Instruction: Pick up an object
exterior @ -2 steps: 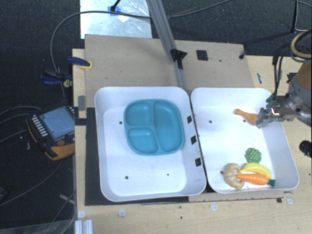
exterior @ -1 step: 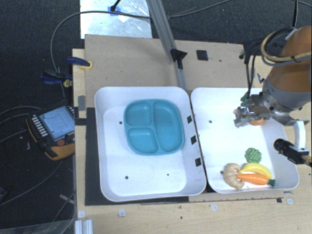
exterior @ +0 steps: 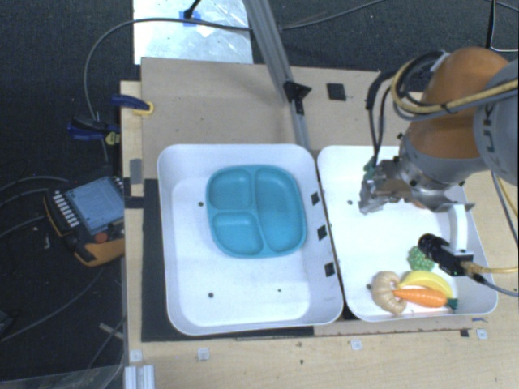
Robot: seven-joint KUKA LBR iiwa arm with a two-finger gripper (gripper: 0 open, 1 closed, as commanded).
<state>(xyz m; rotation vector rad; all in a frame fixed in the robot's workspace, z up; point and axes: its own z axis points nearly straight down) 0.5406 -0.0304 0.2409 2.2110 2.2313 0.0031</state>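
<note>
The arm (exterior: 454, 112) hides the claw's (exterior: 371, 194) fingertips and the right bin's (exterior: 349, 241) far corner.

Setting: robotics lab, manipulation test bench. Evidence: industrial arm (exterior: 454, 96), grey with orange band, cables looped about its wrist, mounted at the bench's right. Two shallow white bins (exterior: 243, 314) side by side on a plywood board (exterior: 211, 96) with black markers and tape. Props are toys: plastic carrot (exterior: 422, 297), banana (exterior: 428, 281), a blue divided plate (exterior: 256, 211). Dark carpet (exterior: 57, 47) strewn with cables; handheld control pendant (exterior: 87, 217) lying at left; clamps (exterior: 109, 116) on the board edge; grey metal pole (exterior: 272, 43) slanting overhead.
</note>
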